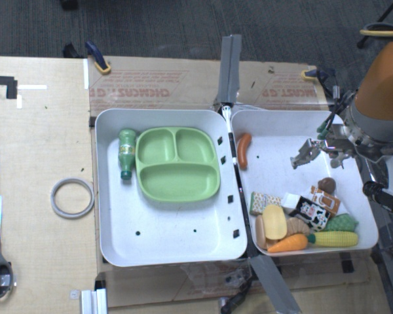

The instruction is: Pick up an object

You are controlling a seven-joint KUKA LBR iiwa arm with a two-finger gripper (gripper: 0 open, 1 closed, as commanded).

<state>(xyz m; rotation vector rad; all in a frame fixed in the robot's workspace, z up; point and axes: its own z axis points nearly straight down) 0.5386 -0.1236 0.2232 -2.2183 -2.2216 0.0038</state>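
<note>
Sausage (243, 150) lies roughly top-to-bottom.

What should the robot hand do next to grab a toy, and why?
Probably move down and toward the toy pile at the near end of the right bin. The gripper hangs over bare bin floor with nothing between its fingers, while the carrot, corn and other toys lie crowded together nearer the camera.
</note>
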